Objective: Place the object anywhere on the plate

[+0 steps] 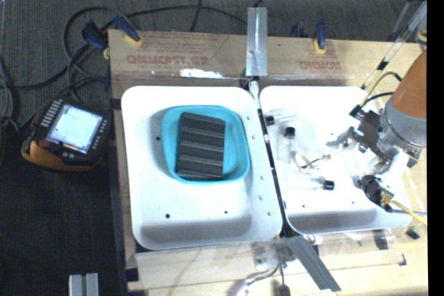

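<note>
Frankly, whether the claw (366, 149), over the right bin (333, 218), grips anything cannot be told.

Left bin (142, 170), right bin (309, 208): smooth, glossy white plastic. Plate (238, 149): smooth teal plastic, slight sheen. Ridged block (202, 145): matt dark grey, grooved surface. Tabletop (208, 55): bare, matt light wood. End effector (371, 163): dull grey metal.

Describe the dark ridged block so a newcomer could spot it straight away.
Look at the left white bin; a turquoise plate lies in its middle. The dark grey ridged block rests on that plate, rectangular with parallel grooves across its top, far larger than the small black bits in the right bin.
</note>
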